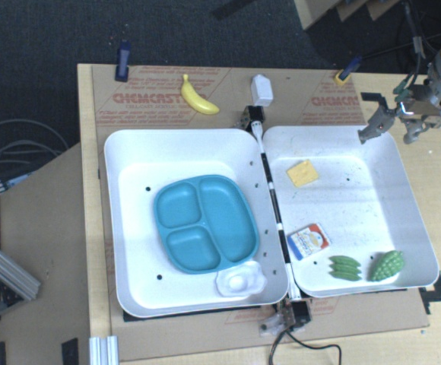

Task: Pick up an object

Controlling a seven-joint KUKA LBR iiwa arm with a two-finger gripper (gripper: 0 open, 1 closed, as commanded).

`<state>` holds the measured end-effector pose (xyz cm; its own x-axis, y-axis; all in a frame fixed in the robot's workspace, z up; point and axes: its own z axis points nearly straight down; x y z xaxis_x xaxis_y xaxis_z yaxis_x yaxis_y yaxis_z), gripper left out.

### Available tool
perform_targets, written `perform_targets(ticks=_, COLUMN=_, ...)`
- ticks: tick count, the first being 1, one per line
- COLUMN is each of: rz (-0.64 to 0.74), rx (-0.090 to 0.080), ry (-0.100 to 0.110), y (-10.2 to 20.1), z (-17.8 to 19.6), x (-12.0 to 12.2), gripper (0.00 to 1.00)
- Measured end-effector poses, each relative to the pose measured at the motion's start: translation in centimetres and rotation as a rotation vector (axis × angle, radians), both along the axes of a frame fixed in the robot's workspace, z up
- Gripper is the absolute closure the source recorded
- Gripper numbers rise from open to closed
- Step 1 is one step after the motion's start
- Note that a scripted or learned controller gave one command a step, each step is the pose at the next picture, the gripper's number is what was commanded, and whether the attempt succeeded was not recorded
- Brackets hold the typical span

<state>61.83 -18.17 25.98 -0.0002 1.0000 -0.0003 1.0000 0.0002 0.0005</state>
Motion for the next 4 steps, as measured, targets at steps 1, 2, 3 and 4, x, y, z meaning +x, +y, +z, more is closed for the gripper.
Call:
perform_targets(ticks=1, rz=0.001, rx=0.002, ry=0.004, y=6.8, z=-10.4, x=-0.2, gripper=0.00)
perform_targets(ticks=2, rz=0.000, rx=0.001, ry=0.002, y=8.5, z=-16.5, x=2.9, gripper=0.00)
perform_targets(ticks=3, rz=0.001, rx=0.000, ry=-0.001, y=9.0, z=-17.5, x=4.8, gripper=0.00)
perform_targets(ticks=4, rz=0.000, rx=0.001, ry=0.002, y=8.6, z=-17.5, x=3.2, gripper=0.00)
